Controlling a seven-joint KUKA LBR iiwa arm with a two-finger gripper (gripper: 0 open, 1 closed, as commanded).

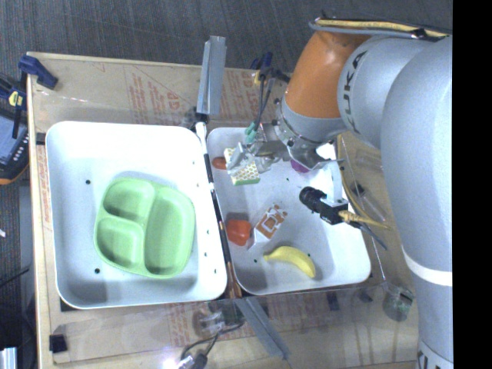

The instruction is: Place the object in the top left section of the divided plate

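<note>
The green divided plate (146, 225) lies in the left white bin (69, 152), with two small sections on its left and one long section on its right. My gripper (243, 158) hangs over the upper left part of the right bin (350, 264). A small white object with green dots (246, 177) sits directly under the gripper tip, touching or nearly touching it. An orange piece (221, 162) lies just left of it by the bin wall. The arm's grey and orange wrist (323, 83) covers the bin's upper right.
Lower in the right bin lie a red round object (239, 231), a small orange-and-white box (270, 222) and a yellow banana (293, 260). A black cylinder (321, 204) on the arm juts over the bin. A divider wall (213, 206) separates the bins.
</note>
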